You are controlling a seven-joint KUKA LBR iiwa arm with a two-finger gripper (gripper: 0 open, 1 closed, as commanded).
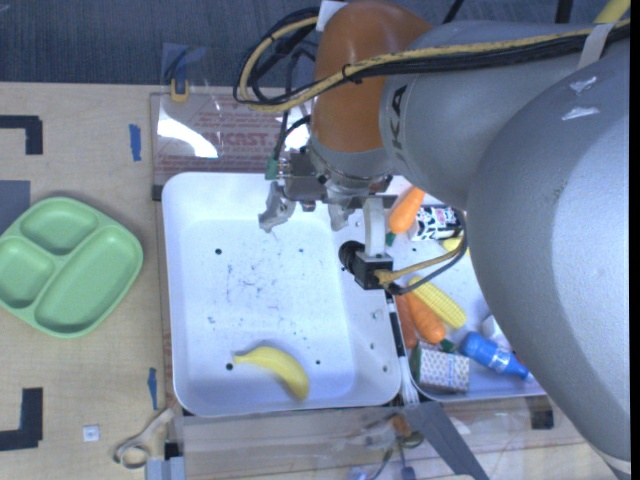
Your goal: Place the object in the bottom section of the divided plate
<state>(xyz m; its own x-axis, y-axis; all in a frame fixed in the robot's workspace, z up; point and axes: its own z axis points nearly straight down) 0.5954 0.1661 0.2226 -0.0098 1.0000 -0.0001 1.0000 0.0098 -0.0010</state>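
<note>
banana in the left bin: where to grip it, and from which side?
Take the banana across its middle, coming straight down from above. It lies flat on the floor of the left bin, curved, running from upper left to lower right, so the fingers should probably close across its narrow width. The bin's front wall is near, so a side approach looks cramped. The gripper hangs at the bin's far end.

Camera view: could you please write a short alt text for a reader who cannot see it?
A grey robot arm holds its pincer above the back of a white bin, where a banana lies near the front. A green divided plate sits on the bench, left of the bin.
</note>
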